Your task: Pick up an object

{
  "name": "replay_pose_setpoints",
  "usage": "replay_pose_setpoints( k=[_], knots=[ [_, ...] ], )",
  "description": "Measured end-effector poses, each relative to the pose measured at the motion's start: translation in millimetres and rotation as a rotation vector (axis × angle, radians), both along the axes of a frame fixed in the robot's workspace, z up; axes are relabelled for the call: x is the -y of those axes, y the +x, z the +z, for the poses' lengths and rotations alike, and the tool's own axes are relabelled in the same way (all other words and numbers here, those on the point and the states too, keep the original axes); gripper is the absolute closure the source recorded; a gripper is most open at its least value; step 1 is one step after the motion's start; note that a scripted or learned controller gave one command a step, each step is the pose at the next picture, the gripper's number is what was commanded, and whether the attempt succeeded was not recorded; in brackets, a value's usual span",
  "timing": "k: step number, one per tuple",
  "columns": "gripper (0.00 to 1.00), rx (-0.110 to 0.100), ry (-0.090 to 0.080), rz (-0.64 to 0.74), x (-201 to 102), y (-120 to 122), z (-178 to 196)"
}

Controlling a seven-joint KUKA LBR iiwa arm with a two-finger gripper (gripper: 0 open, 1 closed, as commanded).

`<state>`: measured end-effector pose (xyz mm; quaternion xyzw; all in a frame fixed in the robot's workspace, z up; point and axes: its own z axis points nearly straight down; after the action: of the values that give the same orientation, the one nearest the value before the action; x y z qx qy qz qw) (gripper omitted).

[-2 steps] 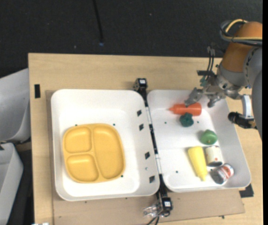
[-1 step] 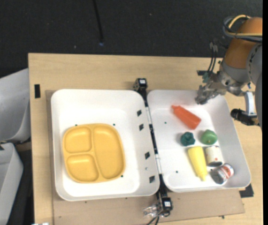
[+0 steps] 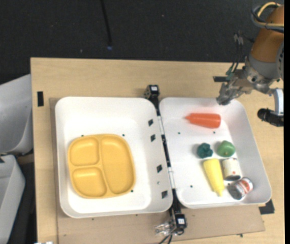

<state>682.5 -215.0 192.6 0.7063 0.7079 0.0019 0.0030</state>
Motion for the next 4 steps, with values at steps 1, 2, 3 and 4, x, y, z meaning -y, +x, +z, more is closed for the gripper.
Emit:
replay_pose_setpoints(
  k=[1, 2, 3, 4],
  knots=[
    [1.0, 0.0, -0.001, 0.001, 1, 1, 51],
    [1.0, -0.006, 0.001, 0.003, -50, -5, 42],
    [1.0, -0.007, 0.001, 0.003, -98, -12, 35],
    [1.0, -0.004, 0.002, -0.007, -144, -33, 38]
  ],
)
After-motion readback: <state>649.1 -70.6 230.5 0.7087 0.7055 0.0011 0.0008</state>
